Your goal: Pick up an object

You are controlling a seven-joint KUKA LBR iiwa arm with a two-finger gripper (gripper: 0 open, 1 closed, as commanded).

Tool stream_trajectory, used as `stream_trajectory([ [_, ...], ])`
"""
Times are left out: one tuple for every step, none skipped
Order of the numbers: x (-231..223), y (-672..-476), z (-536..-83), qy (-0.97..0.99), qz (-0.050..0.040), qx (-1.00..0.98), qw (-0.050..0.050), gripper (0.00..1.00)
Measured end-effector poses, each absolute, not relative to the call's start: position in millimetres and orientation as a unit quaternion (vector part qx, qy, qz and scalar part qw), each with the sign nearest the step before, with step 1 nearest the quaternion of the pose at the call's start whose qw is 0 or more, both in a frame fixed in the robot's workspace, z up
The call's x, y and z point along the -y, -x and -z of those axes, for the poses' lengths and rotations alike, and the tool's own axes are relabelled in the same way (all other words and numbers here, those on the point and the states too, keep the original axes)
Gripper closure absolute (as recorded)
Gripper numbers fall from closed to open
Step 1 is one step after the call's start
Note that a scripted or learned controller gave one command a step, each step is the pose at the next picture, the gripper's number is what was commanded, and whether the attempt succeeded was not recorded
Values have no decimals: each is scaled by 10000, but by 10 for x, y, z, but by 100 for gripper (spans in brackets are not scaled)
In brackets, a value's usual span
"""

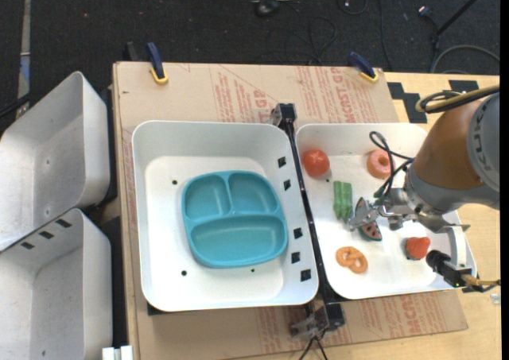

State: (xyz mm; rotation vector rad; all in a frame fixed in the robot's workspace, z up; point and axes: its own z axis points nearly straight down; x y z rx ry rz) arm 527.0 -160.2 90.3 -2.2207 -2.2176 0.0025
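In the camera view, the grey two-finger gripper (364,219) sits low in the right white bin (350,287), over a dark watermelon-slice toy (371,230) beside a green plastic pod (342,198). I cannot tell its state; blur hides it. Crowding could make the slice slip aside

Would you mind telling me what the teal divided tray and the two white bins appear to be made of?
The teal divided tray looks like moulded plastic with a smooth, matte finish: uniform colour, rounded compartment ridges. The two white bins, left and right, look like thin, slightly glossy formed plastic with soft rounded rims, though coated metal is possible.
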Motion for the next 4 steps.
stream_trajectory([
  [1605,-5275,-1021,7080,0,7063,3,100],
  [1580,-5296,-1654,7061,15,7081,-27,100],
  [1642,-5264,-2103,7063,7,7079,-20,100],
  [1644,-5279,-2636,7058,14,7084,-31,100],
])
